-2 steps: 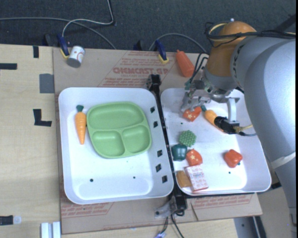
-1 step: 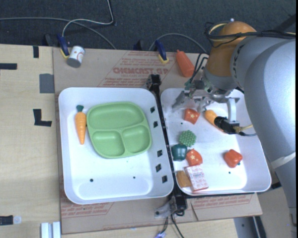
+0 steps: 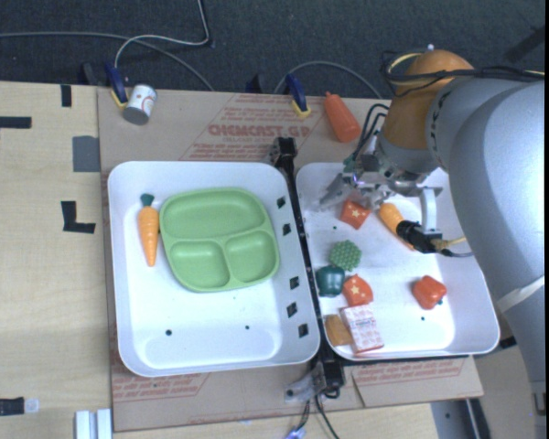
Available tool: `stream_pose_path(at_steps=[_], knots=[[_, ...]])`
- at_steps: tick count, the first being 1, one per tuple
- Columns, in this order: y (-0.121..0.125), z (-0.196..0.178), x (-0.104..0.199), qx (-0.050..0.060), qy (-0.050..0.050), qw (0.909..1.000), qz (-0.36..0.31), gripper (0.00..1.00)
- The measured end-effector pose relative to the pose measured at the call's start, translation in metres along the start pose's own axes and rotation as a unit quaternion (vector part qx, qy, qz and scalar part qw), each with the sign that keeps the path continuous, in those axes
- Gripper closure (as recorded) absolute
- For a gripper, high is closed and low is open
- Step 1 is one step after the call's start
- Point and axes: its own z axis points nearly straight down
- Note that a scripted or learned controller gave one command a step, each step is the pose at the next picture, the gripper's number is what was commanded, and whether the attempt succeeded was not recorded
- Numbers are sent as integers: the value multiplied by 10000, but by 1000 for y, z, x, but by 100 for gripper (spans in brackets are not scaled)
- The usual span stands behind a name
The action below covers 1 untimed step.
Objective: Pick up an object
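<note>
My gripper point(image 3: 346, 193) hangs low over the upper left part of the right bin point(image 3: 467, 337). A small red-orange piece point(image 3: 354, 214) lies just below it, very close to the gripper or touching it. An orange and yellow piece point(image 3: 390, 216) lies to the right of that. Lower in the same bin are a green knobbly piece point(image 3: 345, 254), a teal piece point(image 3: 329, 281), another red-orange piece point(image 3: 358, 291), a red pepper point(image 3: 429, 291) and a pink and white box point(image 3: 362, 328). Nothing is visibly lifted.
The left bin point(image 3: 137, 337) holds a green divided plate point(image 3: 221, 239) and a toy carrot point(image 3: 148, 231). An orange toy point(image 3: 340, 117) and a small white can point(image 3: 140, 103) lie on the cardboard behind the bins. The arm's bulk covers the right bin's right side.
</note>
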Motion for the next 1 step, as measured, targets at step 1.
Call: stream_pose_path(at_steps=[1], knots=[[1,-10,0,-11,-13,10000,-6,100]])
